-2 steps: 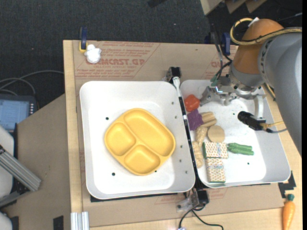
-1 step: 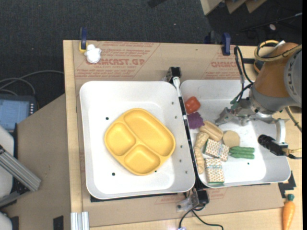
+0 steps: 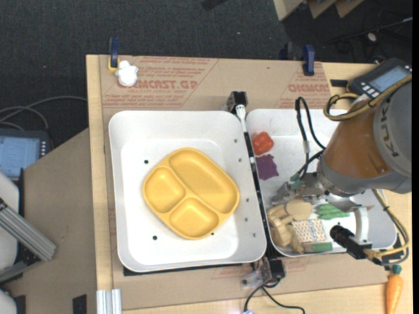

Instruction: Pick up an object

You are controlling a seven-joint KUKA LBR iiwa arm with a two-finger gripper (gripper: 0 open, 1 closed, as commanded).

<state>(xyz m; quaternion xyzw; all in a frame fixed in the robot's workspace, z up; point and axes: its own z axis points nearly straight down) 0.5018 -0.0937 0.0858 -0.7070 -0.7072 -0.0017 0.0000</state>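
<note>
camera view: the arm (image 3: 366, 149) hangs low over the right bin (image 3: 288, 126), claw (image 3: 302, 190) buried among the small objects (image 3: 294, 224), presumably picking; its state i cannot tell. a yellow divided plate (image 3: 190, 191) fills the left bin (image 3: 131, 175).

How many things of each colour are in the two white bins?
Yellow: 1, the plate in the left bin
Red-orange: 1, the red toy in the right bin
Purple: 1, the purple piece
Tan: 2, the round piece and the blocks
Green: 1, the green piece
Patterned: 1, the box
Total: 7 that I can tell; the arm hides part of the right bin.
</note>
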